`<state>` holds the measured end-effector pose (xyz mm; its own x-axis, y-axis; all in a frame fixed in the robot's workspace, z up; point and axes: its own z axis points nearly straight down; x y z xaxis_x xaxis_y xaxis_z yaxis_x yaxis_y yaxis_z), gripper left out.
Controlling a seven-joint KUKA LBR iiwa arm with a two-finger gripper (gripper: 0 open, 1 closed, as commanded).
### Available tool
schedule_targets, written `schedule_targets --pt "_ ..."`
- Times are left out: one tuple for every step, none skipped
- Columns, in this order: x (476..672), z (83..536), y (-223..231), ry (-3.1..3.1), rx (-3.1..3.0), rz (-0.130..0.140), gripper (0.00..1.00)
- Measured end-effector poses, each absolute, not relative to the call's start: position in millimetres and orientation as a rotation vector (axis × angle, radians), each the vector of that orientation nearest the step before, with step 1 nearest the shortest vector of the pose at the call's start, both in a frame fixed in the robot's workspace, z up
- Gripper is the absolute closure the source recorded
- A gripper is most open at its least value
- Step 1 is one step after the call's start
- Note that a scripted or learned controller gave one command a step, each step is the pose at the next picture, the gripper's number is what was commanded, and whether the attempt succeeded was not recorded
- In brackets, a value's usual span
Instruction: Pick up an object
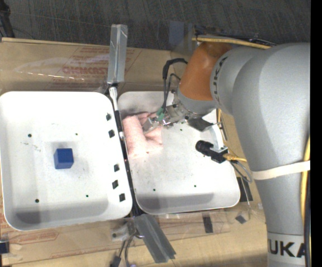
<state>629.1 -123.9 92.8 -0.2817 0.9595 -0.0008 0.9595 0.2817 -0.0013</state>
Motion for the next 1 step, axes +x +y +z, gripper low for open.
schedule_targets --pt "629.3 103.1 -124.1 -2.516 -1.879 0.004 1.00"
